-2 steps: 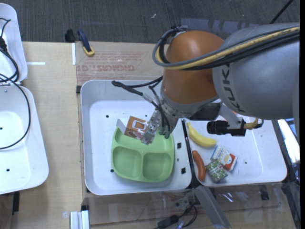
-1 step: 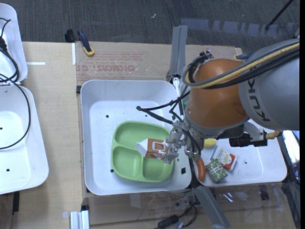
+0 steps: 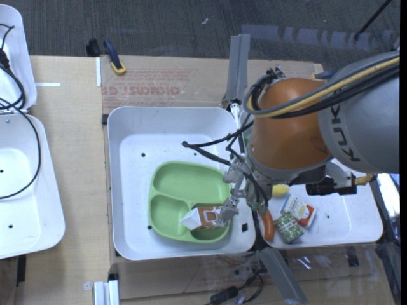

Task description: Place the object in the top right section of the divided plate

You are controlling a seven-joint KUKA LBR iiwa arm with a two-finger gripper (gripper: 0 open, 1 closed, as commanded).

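Over the left bin: the grey arm (image 3: 356, 126) reaches in from the right, its orange band (image 3: 289, 129) above the wrist and black cables looping off it.
Hand: the hand (image 3: 227, 211) hangs low over the right side of the green divided plate (image 3: 175, 202), its tips down at the small carton.
Hand state: the fingers look closed in on the carton's right end, but the contact is small and partly hidden, so a firm grasp cannot be confirmed.
Task object: a small carton (image 3: 202, 218), white with a brown-orange panel, lies tilted in the plate's lower right section, touching the tip of the hand.
Plate: it sits in the lower middle of the left bin (image 3: 127, 170), with one long section along the top and smaller sections below.
Right bin: the right bin (image 3: 356, 224) holds a yellow piece (image 3: 280, 189) near the wrist, a red-orange item (image 3: 267, 224) at the dividing wall, a green packet (image 3: 289, 227) and a white-and-orange packet (image 3: 299, 210) just beside it.
Desk: the desk (image 3: 70, 81) is pale wood, with a blue-and-yellow clamp (image 3: 113, 58) at its far edge.
Far left: a white tub (image 3: 25, 189) with a black cable (image 3: 19, 94) lying across it.
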